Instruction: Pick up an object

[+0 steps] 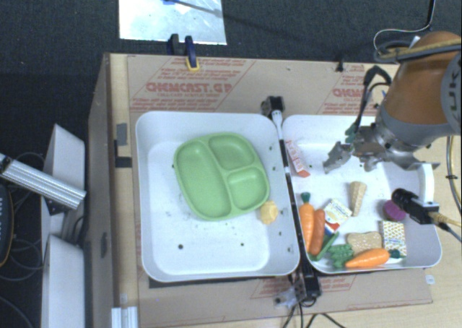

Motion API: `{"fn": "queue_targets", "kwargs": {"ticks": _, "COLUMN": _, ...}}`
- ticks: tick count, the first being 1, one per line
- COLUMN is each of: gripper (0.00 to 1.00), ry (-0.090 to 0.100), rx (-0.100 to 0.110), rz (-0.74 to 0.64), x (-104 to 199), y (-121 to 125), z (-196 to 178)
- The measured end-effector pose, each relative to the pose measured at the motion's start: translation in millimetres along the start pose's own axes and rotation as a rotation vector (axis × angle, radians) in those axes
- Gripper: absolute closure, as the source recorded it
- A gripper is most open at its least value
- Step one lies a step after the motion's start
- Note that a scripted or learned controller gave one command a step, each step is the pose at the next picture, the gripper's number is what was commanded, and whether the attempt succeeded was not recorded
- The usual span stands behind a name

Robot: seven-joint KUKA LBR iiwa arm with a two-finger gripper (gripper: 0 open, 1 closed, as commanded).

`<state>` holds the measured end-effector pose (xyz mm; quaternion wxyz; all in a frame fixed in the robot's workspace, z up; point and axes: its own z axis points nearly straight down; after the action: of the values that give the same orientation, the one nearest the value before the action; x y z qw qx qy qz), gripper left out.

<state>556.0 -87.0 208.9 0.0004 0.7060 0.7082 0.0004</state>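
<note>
No single object is named by the task, so the likeliest candidates are taken to be the toy foods heaped in the right-hand white bin (433, 251), in the lower right of the frame: a pale cone-shaped wafer piece (356, 196), a long orange carrot (307, 224), a second orange carrot lying flat (367, 258), a green broccoli-like piece (339, 254), a tan slice of bread (363, 240), a small white-and-yellow packet (336, 212) and a purple rounded piece (394, 210). The grey two-finger gripper (351, 153) is seen just above the cone, over a bare patch of the bin floor, with nothing visibly held; whether it is released or clenched cannot be told. A miss is judged likely if a descent is made here, since the floor below is bare, and a slip or a double grab is a risk in the crowded pile, where items touch and overlap. Further left, the left-hand white bin (162, 247) carries a light green divided plastic tray (220, 175) with a small yellow lump (268, 212) at its lower right corner. The purple piece is partly covered by a black part, and the arm is cut off at the right edge.
</note>
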Motion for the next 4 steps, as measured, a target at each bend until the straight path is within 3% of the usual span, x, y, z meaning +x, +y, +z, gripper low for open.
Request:
{"fn": "queue_targets", "kwargs": {"ticks": 1, "gripper": 0.00, "ry": -0.001, "rx": 0.000, "rz": 0.002, "x": -39.2, "y": -25.1, "z": 123.6}}
{"fn": "queue_targets", "kwargs": {"ticks": 2, "gripper": 0.00, "ry": -0.004, "rx": -0.005, "rz": 0.002, "x": 1.5, "y": 9.5, "z": 123.3}}
{"fn": "queue_targets", "kwargs": {"ticks": 3, "gripper": 1.00, "ry": -0.002, "rx": -0.003, "rz": 0.001, "x": 2.1, "y": 9.7, "z": 113.3}}
{"fn": "queue_targets", "kwargs": {"ticks": 4, "gripper": 0.00, "ry": -0.002, "rx": -0.003, "rz": 0.001, "x": 2.0, "y": 9.6, "z": 113.4}}
